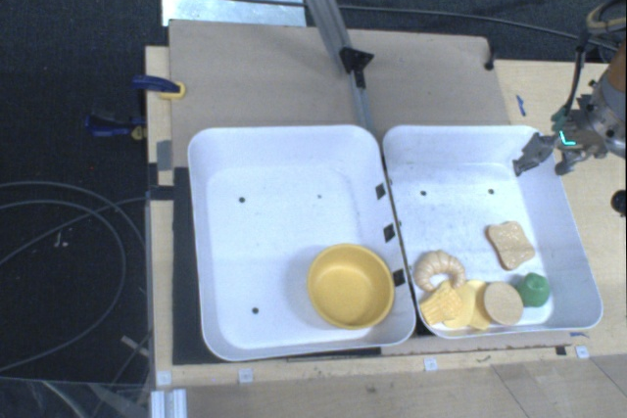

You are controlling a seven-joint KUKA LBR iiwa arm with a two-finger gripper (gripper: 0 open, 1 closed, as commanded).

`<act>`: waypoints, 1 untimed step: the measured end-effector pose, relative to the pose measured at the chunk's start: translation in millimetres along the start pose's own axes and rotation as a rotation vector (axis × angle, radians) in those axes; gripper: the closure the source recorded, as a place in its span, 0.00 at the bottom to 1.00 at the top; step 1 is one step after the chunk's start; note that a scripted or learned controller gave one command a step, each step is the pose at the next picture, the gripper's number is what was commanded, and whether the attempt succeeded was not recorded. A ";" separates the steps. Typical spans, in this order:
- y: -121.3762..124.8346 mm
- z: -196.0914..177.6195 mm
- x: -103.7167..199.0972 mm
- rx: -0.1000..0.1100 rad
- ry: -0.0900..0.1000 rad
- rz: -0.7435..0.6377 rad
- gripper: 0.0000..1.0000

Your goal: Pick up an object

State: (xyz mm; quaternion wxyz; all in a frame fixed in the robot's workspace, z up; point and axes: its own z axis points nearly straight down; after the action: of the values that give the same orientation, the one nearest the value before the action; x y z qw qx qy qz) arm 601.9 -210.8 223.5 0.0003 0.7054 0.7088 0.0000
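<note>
- My gripper (pixel 549 157) hangs above the right bin's (pixel 470 147) far right rim, fingers spread apart, nothing between them.
- My arm is cut off by the frame edge.
- The slice of toast (pixel 510 244), croissant (pixel 438 266) and green object (pixel 534 288) lie in that bin's near corner, with yellow pieces (pixel 449 305) partly hidden beneath a tan round (pixel 504 303).
- The yellow bowl (pixel 350 285) sits in the left bin (pixel 245 162).

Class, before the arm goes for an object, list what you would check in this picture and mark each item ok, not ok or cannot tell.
1. Objects available in the right bin: ok; toast slice, croissant, green piece and round cracker lie at its near end.
2. Gripper placed over a target: not ok; it sits at the bin's far right rim, away from the objects.
3. Jaws open: cannot tell.
4. Gripper free of load: ok, nothing between the jaws.
5. Targets separated: not ok; the cracker overlaps a yellow piece.
6. Yellow bowl upright in the left bin: ok.
</note>
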 end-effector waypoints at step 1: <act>0.5 -0.7 0.0 -0.002 0.000 0.000 0.00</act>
State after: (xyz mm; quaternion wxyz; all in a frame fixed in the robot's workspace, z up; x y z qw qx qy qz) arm 602.3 -210.8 224.2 0.0010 0.7053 0.7089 0.0004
